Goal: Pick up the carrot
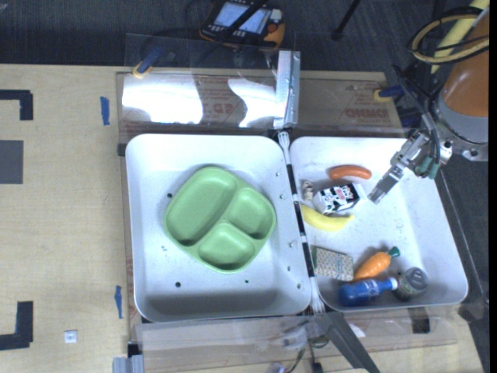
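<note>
The gripper (382, 189) hangs above the right bin (446, 231); whether it's parted, I cannot tell. The carrot (373, 264) lies well below it, beside a blue bottle (365, 290).

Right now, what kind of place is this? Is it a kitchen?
Probably a robot lab, not a kitchen: a robot arm reaches over two white bins holding toy food like a carrot, with cables around.
</note>
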`<control>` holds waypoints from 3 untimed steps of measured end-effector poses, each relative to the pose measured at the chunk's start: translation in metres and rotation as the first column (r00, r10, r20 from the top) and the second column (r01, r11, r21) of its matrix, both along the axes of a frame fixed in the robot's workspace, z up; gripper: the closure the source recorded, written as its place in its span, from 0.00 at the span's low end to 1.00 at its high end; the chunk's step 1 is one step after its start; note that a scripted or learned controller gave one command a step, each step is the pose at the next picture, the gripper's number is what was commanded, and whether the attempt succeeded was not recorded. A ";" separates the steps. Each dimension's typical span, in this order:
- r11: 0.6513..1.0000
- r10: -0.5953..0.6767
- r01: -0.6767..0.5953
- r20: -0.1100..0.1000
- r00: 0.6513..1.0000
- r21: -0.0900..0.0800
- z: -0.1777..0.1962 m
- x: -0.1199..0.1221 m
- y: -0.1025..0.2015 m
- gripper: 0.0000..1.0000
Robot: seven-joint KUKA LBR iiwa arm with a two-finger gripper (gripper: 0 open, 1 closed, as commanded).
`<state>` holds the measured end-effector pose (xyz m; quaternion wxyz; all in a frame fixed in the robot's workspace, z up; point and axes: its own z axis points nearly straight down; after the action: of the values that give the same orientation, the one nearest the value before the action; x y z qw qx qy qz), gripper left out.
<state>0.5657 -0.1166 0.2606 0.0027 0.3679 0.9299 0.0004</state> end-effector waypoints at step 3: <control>0.992 0.124 -0.124 -0.005 0.992 0.002 -0.028 -0.085 0.026 0.00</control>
<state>0.4806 -0.0903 0.2328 0.0001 0.3096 0.9509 0.0004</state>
